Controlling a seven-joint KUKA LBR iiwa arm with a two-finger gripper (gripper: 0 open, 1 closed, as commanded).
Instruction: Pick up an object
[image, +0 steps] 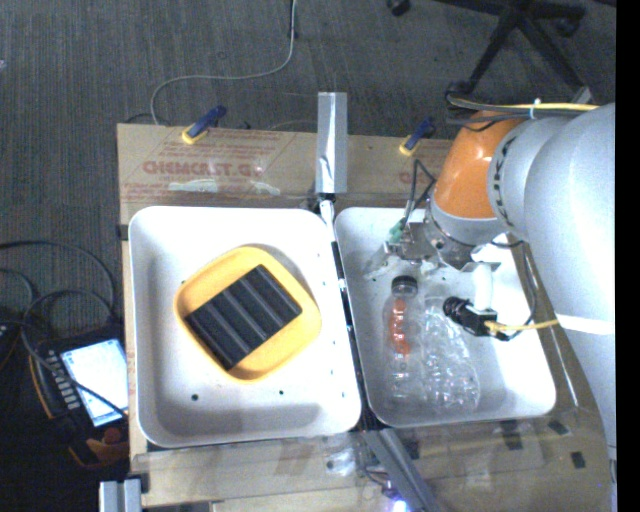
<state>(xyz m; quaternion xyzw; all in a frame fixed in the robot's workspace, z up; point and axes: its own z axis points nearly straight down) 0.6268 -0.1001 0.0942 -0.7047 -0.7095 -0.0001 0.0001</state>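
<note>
A yellow tray-like object with a black ribbed top (248, 310) lies tilted in the left bin (160, 400). In the right bin (520, 395) a clear plastic bottle (401, 325) with orange-red contents lies lengthwise, its cap pointing to the far side. Beside it on the right rests a crumpled clear plastic piece (447, 365). My gripper (408, 240) is down in the far part of the right bin, just beyond the bottle's cap, under the orange band of the arm (470, 185). The arm's body hides the bin's right rim.
A metal post (331, 145) stands at the far side between the bins. Blue clamps (203, 123) hold a cardboard sheet behind the bins. A yellow cable (525, 325) and black connector hang from the wrist over the right bin. A tablet (90, 375) lies on the floor at left.
</note>
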